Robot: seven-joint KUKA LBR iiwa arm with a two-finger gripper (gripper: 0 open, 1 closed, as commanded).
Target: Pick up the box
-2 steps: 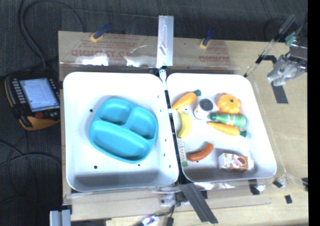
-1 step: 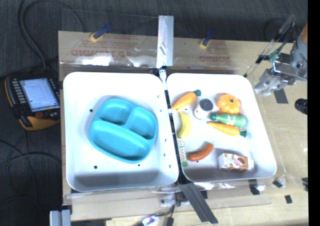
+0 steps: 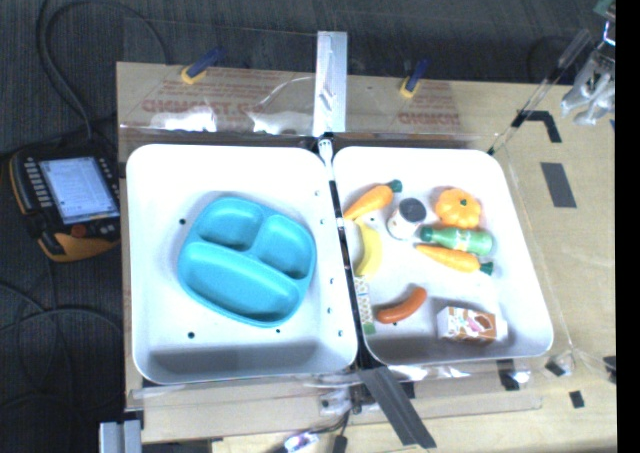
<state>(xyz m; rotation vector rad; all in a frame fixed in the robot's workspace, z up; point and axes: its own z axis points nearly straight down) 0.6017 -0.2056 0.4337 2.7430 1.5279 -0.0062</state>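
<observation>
The box (image 3: 468, 324) is a small brown and white carton lying flat in the front right corner of the right bin (image 3: 520, 241). It touches no other item. A pale metallic part of my gripper (image 3: 590, 89) shows at the upper right edge of the view. It is outside the bin, far back and to the right of the box.
The right bin also holds a sausage (image 3: 400, 305) left of the box, a green bottle (image 3: 457, 239), two carrots (image 3: 367, 201) (image 3: 450, 259), a banana (image 3: 367, 249), an orange pumpkin (image 3: 457, 207) and a dark round piece (image 3: 411, 210). A blue divided plate (image 3: 247, 256) lies in the left bin (image 3: 150, 271).
</observation>
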